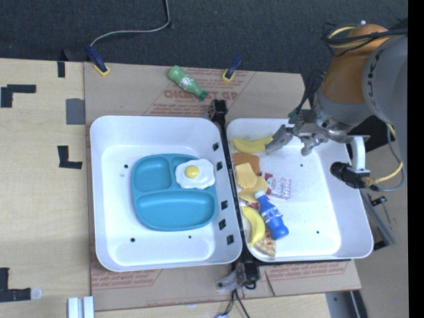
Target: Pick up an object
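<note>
The gripper (pixel 294 142) hangs over the back part of the right shallow white plastic bin (pixel 331 238), its two grey fingers (pixel 278 140) spread apart with nothing between them. One fingertip points toward a curved yellow banana (pixel 250 144) that lies just beside it, against the bin's back left corner.

From that banana, going toward the bin's front, the other objects crowd the left wall: an orange-brown block (pixel 244 161) touches the banana, a pale yellow wedge that looks like cheese (pixel 248 177) lies below that, and a small white packet with red print (pixel 280 187) sits just to the wedge's right. Nearer the front, a blue plastic bottle with a white cap (pixel 272 218) lies tilted over a second yellow banana (pixel 252 222), with a tan, speckled piece (pixel 265 246) at the front edge.

Left of the banana, across the black divider, the left white bin (pixel 109 177) holds a blue sectioned plastic plate (pixel 169 201), and a toy fried egg (pixel 194 173) rests on the plate's back right corner.

Beyond both bins, a green plastic bottle (pixel 186 82) lies on its side on the desk (pixel 40 197).
</note>
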Controlling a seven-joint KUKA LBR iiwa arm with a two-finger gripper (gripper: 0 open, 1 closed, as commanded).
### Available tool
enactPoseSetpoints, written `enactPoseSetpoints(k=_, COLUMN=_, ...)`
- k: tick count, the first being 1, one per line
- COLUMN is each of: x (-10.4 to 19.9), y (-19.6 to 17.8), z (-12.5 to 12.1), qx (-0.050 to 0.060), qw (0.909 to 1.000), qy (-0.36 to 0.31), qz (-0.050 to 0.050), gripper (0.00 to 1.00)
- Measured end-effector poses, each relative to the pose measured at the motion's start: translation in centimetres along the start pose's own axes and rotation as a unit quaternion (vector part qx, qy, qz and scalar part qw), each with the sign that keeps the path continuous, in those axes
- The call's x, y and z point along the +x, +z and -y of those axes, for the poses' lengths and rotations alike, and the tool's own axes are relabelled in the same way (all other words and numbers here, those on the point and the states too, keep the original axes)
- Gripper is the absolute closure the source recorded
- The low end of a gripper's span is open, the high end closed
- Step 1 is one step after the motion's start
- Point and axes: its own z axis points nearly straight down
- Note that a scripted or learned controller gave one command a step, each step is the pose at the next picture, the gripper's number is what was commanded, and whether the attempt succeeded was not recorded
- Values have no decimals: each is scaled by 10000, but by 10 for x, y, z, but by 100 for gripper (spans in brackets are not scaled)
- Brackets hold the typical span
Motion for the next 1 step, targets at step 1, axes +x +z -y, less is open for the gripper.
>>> enactPoseSetpoints(k=1, x=23, y=98, z=-26, qx=-25, qw=10000, qy=-1, qz=10, gripper=0)
